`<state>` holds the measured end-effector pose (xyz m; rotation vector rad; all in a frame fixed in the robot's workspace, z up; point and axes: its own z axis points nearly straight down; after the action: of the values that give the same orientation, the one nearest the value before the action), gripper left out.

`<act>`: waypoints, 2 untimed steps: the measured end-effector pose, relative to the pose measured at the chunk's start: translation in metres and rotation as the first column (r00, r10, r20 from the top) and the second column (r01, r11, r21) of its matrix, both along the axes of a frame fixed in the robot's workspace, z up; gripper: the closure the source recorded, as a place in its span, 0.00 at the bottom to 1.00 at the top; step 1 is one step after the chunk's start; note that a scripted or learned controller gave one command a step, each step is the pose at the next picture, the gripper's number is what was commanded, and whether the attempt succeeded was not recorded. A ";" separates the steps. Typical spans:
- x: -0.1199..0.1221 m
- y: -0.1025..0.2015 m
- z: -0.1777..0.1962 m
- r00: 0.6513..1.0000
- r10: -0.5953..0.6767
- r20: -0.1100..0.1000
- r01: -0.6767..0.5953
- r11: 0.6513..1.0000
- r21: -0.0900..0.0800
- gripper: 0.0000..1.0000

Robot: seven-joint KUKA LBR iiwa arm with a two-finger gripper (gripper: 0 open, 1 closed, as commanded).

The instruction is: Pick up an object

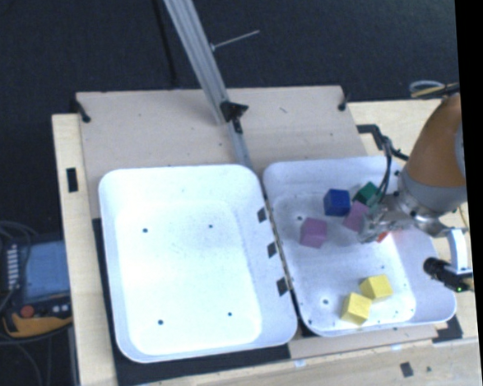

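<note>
- Dark carpet surrounds your pale wooden bench (318,112), which bears two shallow white bins side by side.
- Your likely target sits in the right bin (315,307): a pale purple block (356,215) at the upper right, just beside the gripper (374,227).
- A green block (365,193) touches or nearly touches that purple block from above, and a blue cube (336,202) lies just to its left.
- A second purple block (313,232) rests apart, nearer the bin's middle.
- Two yellow blocks (367,296) lie close together near the bin's lower edge, well apart from the gripper.
- A small red patch (383,237) shows just below the gripper; you cannot tell whether it is an object or part of the tool.
- The left bin (113,238) holds only a few dark specks.
- You see the gripper low over the cluster, at the pale purple block's right side.
- How far the fingers stand apart is too blurred to make out, and nothing is plainly between them, so treat no object as held.
- Judged from this, the approach is done; closing on a block and lifting it remain.
- The arm (438,166) is cut off at the right, so its wrist pose is hard to read.
- Expect crowding: the green and blue neighbours could be nudged or could block a clean close.
</note>
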<state>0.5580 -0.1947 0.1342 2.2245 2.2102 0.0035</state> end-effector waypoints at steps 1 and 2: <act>0.002 -0.001 0.043 1.000 0.008 0.000 -0.008 1.000 0.000 1.00; 0.003 -0.003 0.075 1.000 0.009 -0.001 -0.009 1.000 0.000 1.00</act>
<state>0.5613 -0.1974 0.2095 2.2148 2.2206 0.0031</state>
